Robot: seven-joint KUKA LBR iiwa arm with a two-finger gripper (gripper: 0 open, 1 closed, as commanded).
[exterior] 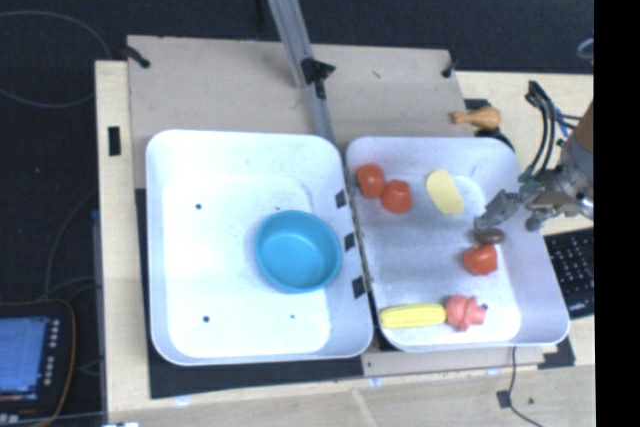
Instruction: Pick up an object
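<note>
The right bin point(420, 245) holds several small objects. Two red round pieces point(371, 180) point(396, 196) lie at its upper left, with a yellow lemon-like piece point(445, 192) beside them. A red piece with a dark top point(481, 258) sits at the right. Along the front lie a yellow banana-like piece point(412, 316) and a pink toy point(464, 311). My gripper point(510, 220) hangs over the bin's right side, just above the red piece with the dark top. Its fingers are spread, with nothing between them.
The left bin point(200, 175) holds a blue bowl point(297, 250). A slanted metal pole point(285, 15) rises behind the bins. A small brown object point(476, 118) lies on the bench beyond the right bin. A dark keyboard point(570, 267) sits at the right edge.
</note>
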